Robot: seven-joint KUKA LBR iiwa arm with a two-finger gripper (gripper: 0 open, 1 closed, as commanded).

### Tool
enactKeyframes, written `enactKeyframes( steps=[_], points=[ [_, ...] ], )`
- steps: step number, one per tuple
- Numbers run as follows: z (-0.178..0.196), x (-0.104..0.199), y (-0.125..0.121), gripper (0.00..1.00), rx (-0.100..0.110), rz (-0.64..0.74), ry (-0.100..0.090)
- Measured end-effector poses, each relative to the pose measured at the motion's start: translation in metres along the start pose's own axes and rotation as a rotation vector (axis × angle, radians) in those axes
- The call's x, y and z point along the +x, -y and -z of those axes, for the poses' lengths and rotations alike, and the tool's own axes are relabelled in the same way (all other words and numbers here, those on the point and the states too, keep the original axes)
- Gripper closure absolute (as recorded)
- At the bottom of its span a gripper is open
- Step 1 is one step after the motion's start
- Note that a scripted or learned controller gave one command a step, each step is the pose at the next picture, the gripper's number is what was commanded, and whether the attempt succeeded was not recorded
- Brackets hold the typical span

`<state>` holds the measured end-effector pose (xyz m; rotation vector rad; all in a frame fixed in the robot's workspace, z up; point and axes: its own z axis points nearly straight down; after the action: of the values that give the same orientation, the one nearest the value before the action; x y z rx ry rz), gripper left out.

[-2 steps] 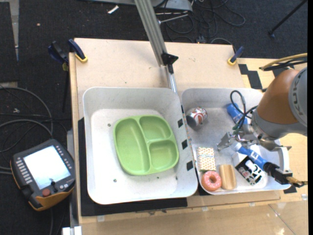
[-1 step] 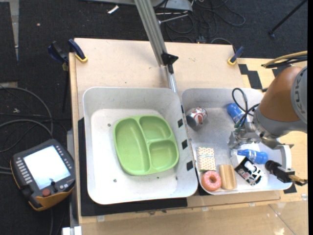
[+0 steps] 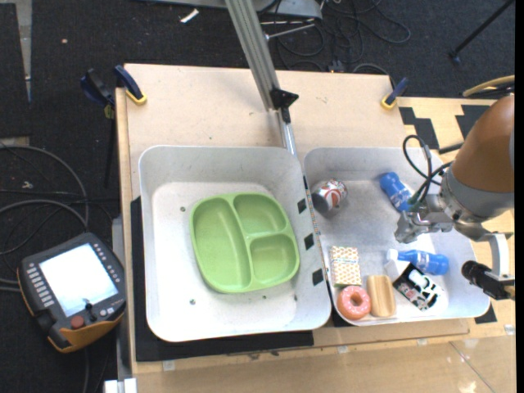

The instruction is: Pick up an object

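Overhead, fingers state indiscernible, above blue bottle; labels on patterned packet unreadable.

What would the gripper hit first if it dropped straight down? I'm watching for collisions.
Probably the bare floor of the right bin, just above the blue-and-white bottle. The gripper seems close to it, though depth is unclear.

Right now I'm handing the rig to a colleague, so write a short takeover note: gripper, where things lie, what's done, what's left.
Gripper: low over the right bin, nothing seen held.
In that bin: blue bottle just below the gripper, another blue object above it, can, donut, tan block, patterned packet, black-and-white item.
Left bin: green divided plate.
Done: no pick yet.
Left: grasp and lift one object.
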<state>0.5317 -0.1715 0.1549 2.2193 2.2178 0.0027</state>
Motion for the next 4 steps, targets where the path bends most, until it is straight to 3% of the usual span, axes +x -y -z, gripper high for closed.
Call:
enactKeyframes(
  steps=[2, 4],
  points=[
    [0.116, -0.003, -0.001, 1.0, -0.002, 0.004, 0.001],
    [0.108, 0.109, -0.044, 1.0, 0.003, 0.009, -0.002]
  ],
)
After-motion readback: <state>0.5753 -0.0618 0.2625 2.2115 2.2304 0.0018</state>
